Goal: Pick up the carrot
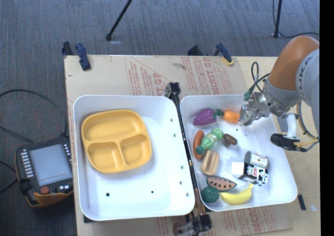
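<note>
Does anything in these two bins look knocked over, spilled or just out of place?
Nothing looks spilled or broken. The toy foods lie loosely jumbled in the right bin, the carrot against its left wall. The yellow tray sits a bit askew in the left bin.

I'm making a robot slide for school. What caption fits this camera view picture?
Robot pincer hovers by the carrot among toy food in the right bin; yellow tray fills the left.

The end effector hovers beside the carrot's bin, near grapes.
</note>
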### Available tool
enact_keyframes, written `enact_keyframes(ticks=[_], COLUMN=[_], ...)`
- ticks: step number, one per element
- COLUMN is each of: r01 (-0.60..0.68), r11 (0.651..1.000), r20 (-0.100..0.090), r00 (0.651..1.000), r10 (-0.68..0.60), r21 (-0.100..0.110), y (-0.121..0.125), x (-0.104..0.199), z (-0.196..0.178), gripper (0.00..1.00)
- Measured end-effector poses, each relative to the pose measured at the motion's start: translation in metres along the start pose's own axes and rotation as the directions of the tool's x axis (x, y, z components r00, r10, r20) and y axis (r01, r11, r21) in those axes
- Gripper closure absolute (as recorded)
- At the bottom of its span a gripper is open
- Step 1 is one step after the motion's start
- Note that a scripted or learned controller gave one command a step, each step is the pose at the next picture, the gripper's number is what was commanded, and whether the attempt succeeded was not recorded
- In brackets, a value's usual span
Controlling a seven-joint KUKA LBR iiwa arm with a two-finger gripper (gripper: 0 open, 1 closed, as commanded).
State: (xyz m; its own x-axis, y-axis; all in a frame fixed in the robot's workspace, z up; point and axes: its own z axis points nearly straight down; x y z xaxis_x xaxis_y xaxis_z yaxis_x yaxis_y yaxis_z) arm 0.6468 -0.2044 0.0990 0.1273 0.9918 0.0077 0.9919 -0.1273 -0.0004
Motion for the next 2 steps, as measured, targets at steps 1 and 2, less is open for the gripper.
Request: enact_keyframes(ticks=[1, 2], r01=[0.063, 0.060], r11=[0.998, 0.998], r20=[0.003, 0.005], r00=[0.998, 0.998], r10=[-0.063, -0.060], r21=[0.010, 0.005], y=[-0.0806, -0.0793], x=[0.0333, 0.0318], z=[0.0138, 0.0126], gripper=[1.00, 0.00])
